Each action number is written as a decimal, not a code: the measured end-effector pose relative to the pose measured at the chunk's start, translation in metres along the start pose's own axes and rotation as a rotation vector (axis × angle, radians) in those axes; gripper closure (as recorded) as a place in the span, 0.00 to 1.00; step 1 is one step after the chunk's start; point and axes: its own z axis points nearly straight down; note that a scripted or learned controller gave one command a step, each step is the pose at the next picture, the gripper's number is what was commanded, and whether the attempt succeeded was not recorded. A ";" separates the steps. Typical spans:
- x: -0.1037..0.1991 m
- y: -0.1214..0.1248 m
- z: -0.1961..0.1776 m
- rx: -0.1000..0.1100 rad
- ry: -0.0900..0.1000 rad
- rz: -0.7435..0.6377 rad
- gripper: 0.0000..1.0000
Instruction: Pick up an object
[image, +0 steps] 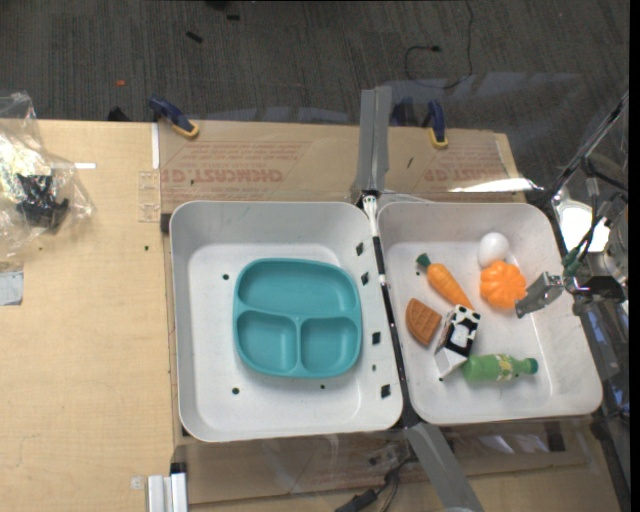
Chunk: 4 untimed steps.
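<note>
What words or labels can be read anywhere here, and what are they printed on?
"CHEMCAST GP", in faint red, reads upside down and mirrored on the brown protective sheet behind the left bin; my reading is unsure.
The same red print on the sheet behind the right bin is too washed out by glare to read.
The green bottle has a label too small to read.

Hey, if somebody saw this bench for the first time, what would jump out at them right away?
Probably the teal divided plate, sitting alone in the left bin. Next, the colourful cluster in the right bin: an orange pumpkin beside a white egg, a carrot and a green bottle. The end effector hangs at that bin's right side, near the pumpkin.
</note>
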 end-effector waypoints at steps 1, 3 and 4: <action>0.001 0.075 0.055 0.000 0.000 0.307 0.00; 0.061 0.117 0.146 0.000 -0.001 0.258 1.00; 0.090 0.158 0.046 -0.004 -0.001 0.069 1.00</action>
